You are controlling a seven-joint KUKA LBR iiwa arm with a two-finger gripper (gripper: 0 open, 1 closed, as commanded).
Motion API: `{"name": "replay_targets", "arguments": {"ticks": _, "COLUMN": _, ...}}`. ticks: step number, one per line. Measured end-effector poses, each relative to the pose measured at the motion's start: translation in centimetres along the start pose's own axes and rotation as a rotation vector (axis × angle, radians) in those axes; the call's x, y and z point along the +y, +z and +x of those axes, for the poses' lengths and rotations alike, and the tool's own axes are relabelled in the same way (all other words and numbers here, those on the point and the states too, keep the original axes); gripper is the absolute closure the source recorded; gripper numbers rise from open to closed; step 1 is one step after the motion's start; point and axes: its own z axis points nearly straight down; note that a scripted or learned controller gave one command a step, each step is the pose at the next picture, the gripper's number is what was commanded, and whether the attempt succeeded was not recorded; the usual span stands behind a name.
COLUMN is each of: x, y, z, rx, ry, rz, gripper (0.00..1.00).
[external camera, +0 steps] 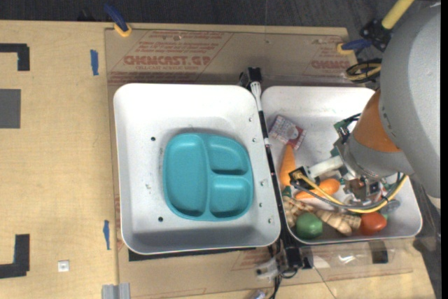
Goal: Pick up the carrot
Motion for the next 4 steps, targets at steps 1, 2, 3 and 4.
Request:
{"name": "replay_targets", "arguments": {"ticks": 1, "x": -0.3, "y": -0.1, "z": -1.8, "rx": 0.007, "ry": 0.033, "rz": 0.006, "gripper": 0.00}}
{"name": "replay_targets", "arguments": {"ticks": 2, "x": -0.6, "y": -0.1, "z": -1.8, "rx": 0.004, "ry": -0.016, "rz": 0.004, "gripper": 0.00}}
{"name": "replay_targets", "arguments": {"ticks": 3, "x": -0.6, "y": -1.1, "z": -1.8, "rx": 0.002, "ry": -0.017, "rz": 0.005, "gripper": 1.00}}
{"name": "replay_targets", "arguments": {"ticks": 4, "x": -0.6, "y": -1.1, "z": -1.8, "rx": 0.002, "ry": -0.018, "rz": 0.004, "gripper": 0.00}}
